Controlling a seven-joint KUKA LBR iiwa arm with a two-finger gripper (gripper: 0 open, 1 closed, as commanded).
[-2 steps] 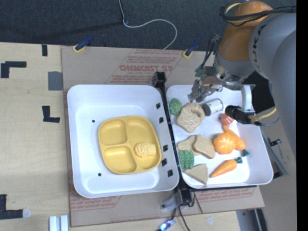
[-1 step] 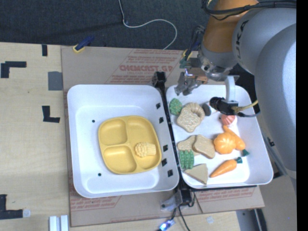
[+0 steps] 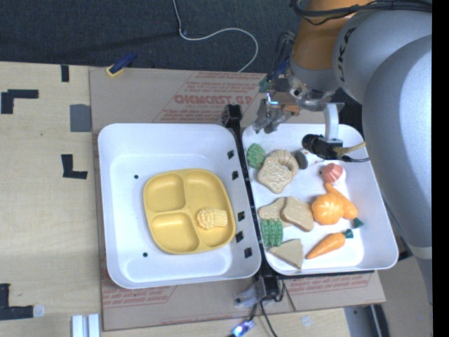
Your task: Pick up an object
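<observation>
The gripper (image 3: 270,120) hangs over the right bin's (image 3: 372,209) far left corner, nothing between its parted fingers. The bread (image 3: 276,170) lies just below it, beside a green vegetable (image 3: 255,154).

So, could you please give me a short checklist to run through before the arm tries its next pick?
1. Hand over the right bin, at its far left corner: ok.
2. Nothing seen held in the hand: ok.
3. Finger opening: cannot tell.
4. Food within the bin: bread, carrot and orange lie inside: ok.
5. Yellow tray sits flat in the left bin, corn in one compartment: ok.
</observation>
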